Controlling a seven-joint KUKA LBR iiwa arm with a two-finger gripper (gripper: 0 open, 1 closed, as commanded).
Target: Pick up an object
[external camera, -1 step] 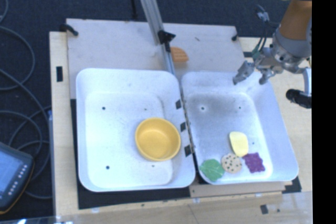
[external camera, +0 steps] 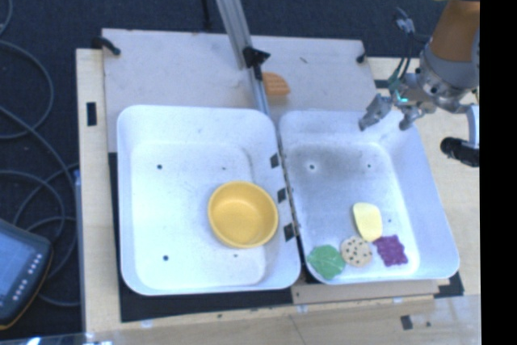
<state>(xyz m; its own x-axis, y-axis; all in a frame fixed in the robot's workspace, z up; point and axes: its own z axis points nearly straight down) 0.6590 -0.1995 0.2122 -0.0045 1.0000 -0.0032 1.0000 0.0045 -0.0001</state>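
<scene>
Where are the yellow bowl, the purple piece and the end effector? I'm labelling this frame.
yellow bowl [external camera: 242, 213]: camera view, middle of its inside, in the left bin.
purple piece [external camera: 392, 250]: camera view, its centre, in the right bin.
end effector [external camera: 393, 115]: camera view, midway between its fingertips.

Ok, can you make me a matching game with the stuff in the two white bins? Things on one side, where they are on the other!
Things:
1. round yellow plastic bowl
2. flat green toy
3. purple toy
4. two-finger gripper

Places:
A. right bin, near corner beside the divider
B. above the right bin's far edge
C. left bin
D. right bin, rightmost of the small toys

Pairs: 1-C, 2-A, 3-D, 4-B
</scene>
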